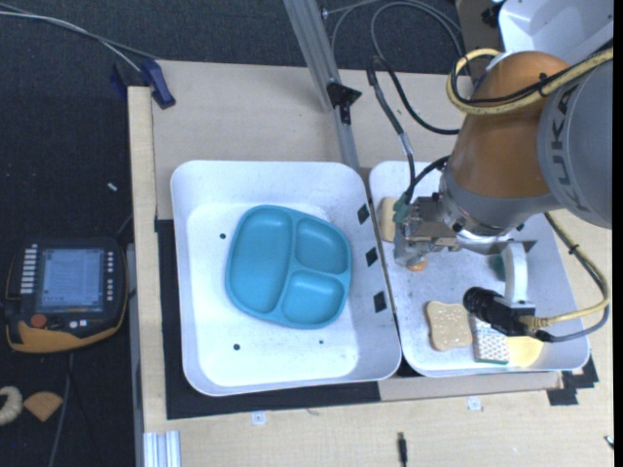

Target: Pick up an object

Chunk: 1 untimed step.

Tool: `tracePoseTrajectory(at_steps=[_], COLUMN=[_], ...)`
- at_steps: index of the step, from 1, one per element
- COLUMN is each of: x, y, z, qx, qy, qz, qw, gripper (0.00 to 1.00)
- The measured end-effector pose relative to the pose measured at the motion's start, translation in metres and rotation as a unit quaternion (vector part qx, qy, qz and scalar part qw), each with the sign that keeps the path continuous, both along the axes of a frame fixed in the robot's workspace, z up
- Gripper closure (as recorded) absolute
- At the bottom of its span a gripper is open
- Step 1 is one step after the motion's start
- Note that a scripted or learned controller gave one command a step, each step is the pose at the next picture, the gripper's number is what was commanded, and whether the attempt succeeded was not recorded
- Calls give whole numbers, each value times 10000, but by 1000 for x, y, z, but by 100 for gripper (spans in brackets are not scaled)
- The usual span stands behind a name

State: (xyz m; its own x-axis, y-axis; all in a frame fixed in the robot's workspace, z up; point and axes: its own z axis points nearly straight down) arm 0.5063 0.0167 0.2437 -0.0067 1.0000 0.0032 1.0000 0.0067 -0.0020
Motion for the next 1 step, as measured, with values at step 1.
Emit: tracePoseTrajectory(at_steps=[1], x=[1], y=[58], z=[-19], qx=[-1], qy=[14], qz=[1], qw=[10000], gripper=[100])
